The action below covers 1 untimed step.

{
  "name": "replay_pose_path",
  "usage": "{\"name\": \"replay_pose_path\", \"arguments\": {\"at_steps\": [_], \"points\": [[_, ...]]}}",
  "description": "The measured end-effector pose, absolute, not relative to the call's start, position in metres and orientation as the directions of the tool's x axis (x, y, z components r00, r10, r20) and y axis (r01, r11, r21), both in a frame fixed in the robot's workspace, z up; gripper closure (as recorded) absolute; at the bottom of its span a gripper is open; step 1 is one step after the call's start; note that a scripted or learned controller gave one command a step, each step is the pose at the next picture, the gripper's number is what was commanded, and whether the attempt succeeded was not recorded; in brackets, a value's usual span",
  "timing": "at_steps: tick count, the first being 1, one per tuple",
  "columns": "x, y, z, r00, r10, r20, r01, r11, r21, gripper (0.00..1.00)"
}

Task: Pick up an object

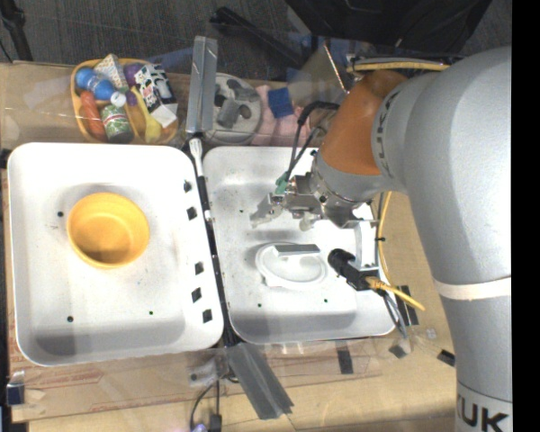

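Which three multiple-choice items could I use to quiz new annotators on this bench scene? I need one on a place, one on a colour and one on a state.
1. Where does the yellow bowl lie?
A. In the left bin
B. In the right bin
C. On the bench outside both bins

2. What colour is the band above the arm's wrist?
A. Blue
B. Orange
C. Green

3. How does the gripper stand to the white dish?
A. It holds the dish lifted over the left bin
B. It presses the dish against the yellow bowl
C. It is over the right bin, with the dish lying on the bin floor nearer the camera

Answers: 1 A, the bowl sits on the left bin's floor. 2 B, the band is orange. 3 C, the dish lies flat in the right bin, apart from the gripper.
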State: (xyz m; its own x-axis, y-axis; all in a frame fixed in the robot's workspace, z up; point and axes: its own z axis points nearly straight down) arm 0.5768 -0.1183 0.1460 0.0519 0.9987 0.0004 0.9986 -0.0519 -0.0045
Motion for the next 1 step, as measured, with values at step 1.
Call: {"name": "replay_pose_path", "arguments": {"at_steps": [1], "points": [[0.5476,-0.1367,0.0964,-0.004,1.0,-0.001,1.0,0.004,0.007,0.0]]}}
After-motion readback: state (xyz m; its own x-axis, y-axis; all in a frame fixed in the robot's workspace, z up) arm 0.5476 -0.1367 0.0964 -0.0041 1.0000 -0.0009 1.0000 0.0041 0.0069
